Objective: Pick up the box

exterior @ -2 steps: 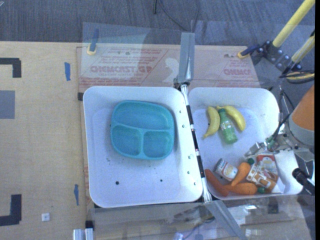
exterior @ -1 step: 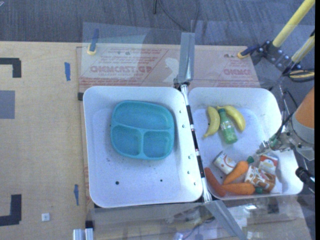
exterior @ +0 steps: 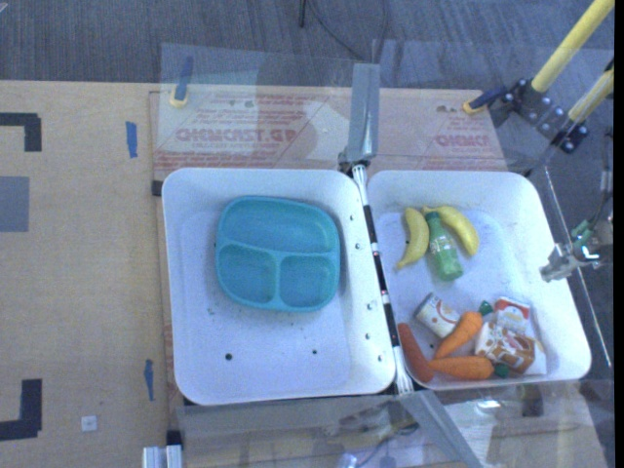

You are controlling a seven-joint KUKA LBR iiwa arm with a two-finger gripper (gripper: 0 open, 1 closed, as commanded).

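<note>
The box (exterior: pixel 514 332) is a small red and white carton with printed pictures. It lies flat in the near right corner of the right bin (exterior: pixel 546 208), touching two orange carrots (exterior: pixel 462 349) on its left. A small part of my gripper (exterior: pixel 570 259) shows at the right bin's right rim, up and to the right of the box and well apart from it. Nothing is seen held in it.
The right bin also holds two bananas (exterior: pixel 417 237), a green bottle (exterior: pixel 443 249), a small can (exterior: pixel 436 313) and a red sausage (exterior: pixel 413 352). A teal divided plate (exterior: pixel 279 253) lies in the left bin (exterior: pixel 185 339). A yellow-handled clamp (exterior: pixel 546 86) stands at the back right.
</note>
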